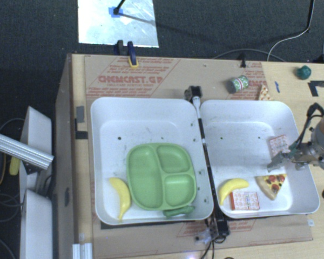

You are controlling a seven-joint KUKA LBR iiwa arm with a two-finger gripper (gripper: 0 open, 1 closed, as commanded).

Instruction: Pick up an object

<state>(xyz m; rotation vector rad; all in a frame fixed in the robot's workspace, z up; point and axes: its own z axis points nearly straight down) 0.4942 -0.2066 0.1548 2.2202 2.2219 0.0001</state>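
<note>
I am reaching in from the right over the right bin [248, 109], my gripper [281, 159] hovering near that bin's right wall. My fingers are too small and blurred here for me to tell whether they are spread or pressed together, and nothing is showing between them. Just below me a pizza slice [272, 184] is lying on the bin floor, and a small patterned card [277, 143] is sitting just beside me on the far side. Toward the near edge a red and white box [244, 200] is lying touching a banana [231, 188]. In the left bin [146, 112] a green divided plate [162, 176] is resting with a second banana [120, 197] at its left.
</note>
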